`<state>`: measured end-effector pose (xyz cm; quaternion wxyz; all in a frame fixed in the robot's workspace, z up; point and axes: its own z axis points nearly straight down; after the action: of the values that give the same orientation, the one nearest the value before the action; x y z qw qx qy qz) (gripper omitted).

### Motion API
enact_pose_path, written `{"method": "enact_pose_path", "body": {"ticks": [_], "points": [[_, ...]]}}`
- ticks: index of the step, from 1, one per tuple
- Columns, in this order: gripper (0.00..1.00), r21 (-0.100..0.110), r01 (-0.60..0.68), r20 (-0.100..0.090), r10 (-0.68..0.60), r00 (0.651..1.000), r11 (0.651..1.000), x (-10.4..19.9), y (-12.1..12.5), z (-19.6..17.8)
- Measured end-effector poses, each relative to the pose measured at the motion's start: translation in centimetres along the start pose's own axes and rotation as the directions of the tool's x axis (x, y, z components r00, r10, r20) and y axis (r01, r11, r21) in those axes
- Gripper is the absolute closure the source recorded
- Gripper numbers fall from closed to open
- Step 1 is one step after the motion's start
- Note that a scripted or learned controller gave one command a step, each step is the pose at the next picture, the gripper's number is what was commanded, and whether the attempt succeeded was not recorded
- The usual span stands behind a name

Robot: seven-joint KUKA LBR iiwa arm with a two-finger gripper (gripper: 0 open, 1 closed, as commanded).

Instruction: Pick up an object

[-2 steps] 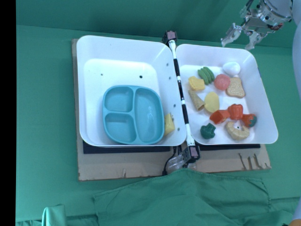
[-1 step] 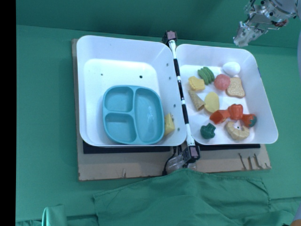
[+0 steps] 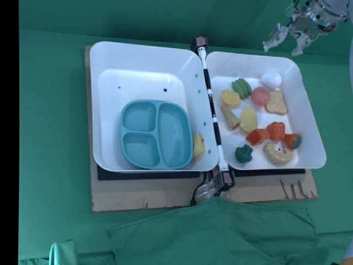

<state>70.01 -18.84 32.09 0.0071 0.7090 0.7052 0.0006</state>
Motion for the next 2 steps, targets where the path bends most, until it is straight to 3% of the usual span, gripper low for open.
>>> {"method": "enact_pose_path", "body": {"ticks": [1, 2], "points": [[0.00, 0.012, -0.002, -0.007, 0.002, 1.000, 1.000, 0.0, -9.3, 1.9], [0.00, 0.009, 0.003, -0.006, -0.003, 1.000, 1.000, 0.1, -6.4, 6.1]]}}
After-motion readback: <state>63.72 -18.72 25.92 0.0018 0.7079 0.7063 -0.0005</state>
